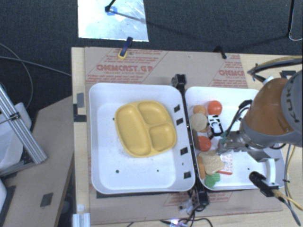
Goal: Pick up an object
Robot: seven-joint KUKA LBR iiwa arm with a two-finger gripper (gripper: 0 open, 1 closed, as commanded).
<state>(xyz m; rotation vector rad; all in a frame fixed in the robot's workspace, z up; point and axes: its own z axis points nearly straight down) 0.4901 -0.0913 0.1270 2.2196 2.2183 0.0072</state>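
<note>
In the left bin (102, 174) we see a yellow tray (144, 128). By the right bin's (241, 181) left wall, food items (208, 126) crowd together; our end effector (223, 145) hangs over them, its state unclear. We risk nudging neighbours and missing.

Small toy foods lie bunched along the right bin's (236, 92) left side: an orange ball (215, 107), a tan round (199, 122), a red piece (204, 143). A tan slice (211, 164) and a green piece (211, 179) lie nearer the front.
</note>
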